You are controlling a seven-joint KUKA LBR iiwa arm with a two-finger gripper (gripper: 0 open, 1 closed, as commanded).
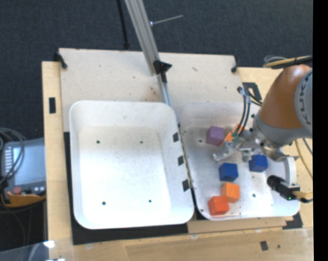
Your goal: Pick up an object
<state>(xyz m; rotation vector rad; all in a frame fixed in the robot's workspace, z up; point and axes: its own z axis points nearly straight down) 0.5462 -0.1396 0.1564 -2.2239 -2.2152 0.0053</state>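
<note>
Blue cube (228, 172) lies in the right bin (202, 118) just beside the gripper (229, 152), whose grip state I cannot tell in this blur; best centre squarely over it, clear of the purple cube (215, 135), before closing.

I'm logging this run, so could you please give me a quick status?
Pincer low in right bin, nothing seen held. Purple block beside it. Blue blocks close by.

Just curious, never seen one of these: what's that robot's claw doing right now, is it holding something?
Gripper: low in the right bin beside the purple block; open, nothing between its fingers.
</note>
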